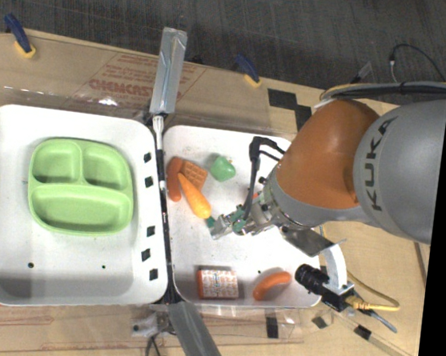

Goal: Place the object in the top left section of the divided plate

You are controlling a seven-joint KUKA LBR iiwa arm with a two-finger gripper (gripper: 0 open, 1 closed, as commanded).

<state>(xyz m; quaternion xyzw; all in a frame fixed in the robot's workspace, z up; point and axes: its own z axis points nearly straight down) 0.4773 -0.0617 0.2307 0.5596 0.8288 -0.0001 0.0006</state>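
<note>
- The green divided plate sits in the left bin, all its sections bare. The target section is the small one at upper left.
- The right bin has all the candidates: an orange carrot by the divider, a wafer-looking piece just above it, a small green thing, a can with a red label near the bottom edge, and an orange-red lump beside it.
- The task doesn't say which object it means, so my guess is whichever one the pincer goes for.
- The pincer is low over the middle of the right bin, just right of the carrot's lower tip. The fingers are too small and cluttered to read, so I honestly can't tell how far apart they are or whether anything's in there.
- What could go wrong: if it's after the carrot, it's lined up near the tapered tip, and a round, narrow end could easily squirt out sideways.
- The carrot lies touching or almost touching the wafer piece, so a sloppy close could shove both around.
- Also the carry has to cross the raised walls between the bins, so a low lift could clip them.
</note>
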